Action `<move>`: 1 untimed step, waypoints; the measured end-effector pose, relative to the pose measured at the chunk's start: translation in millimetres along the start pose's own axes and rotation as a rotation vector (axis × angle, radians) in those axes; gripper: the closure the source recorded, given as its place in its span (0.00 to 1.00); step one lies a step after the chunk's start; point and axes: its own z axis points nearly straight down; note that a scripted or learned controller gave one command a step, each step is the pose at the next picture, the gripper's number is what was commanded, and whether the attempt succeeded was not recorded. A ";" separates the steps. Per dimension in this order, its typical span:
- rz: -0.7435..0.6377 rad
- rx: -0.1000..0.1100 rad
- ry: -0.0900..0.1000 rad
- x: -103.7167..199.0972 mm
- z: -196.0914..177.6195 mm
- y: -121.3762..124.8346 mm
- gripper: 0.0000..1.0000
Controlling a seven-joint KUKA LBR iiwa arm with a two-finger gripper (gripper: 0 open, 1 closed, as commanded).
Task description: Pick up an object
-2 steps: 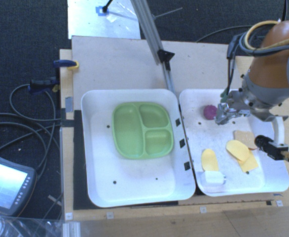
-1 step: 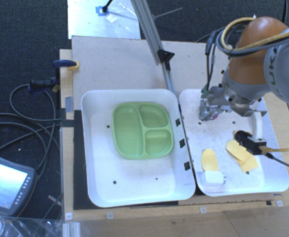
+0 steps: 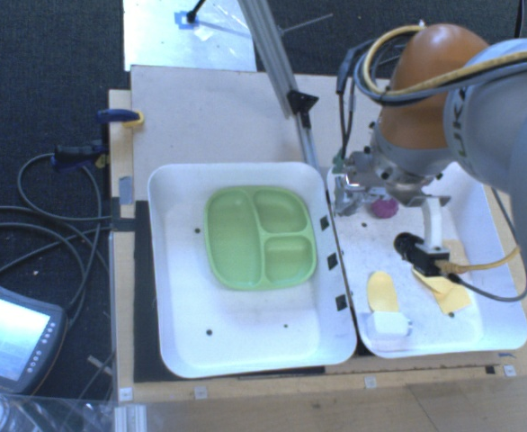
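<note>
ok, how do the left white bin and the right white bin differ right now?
The left white bin holds one large item, a green divided plate; the right white bin holds several small ones, among them a purple object and yellow pieces. The gripper of the grey arm hangs over the right white bin, not over the left white bin. Both are shallow, white, with rounded corners, side by side.

The arm's wrist (image 3: 416, 106) hides the right bin's (image 3: 488, 322) far end and most of a purple object (image 3: 386, 209). The gripper (image 3: 346, 201) is too blurred to read. 1 handheld pendant (image 3: 12, 331) is cut off at the left edge.
</note>
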 end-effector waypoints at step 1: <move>0.000 0.001 0.000 45.3 8.6 13.4 1.00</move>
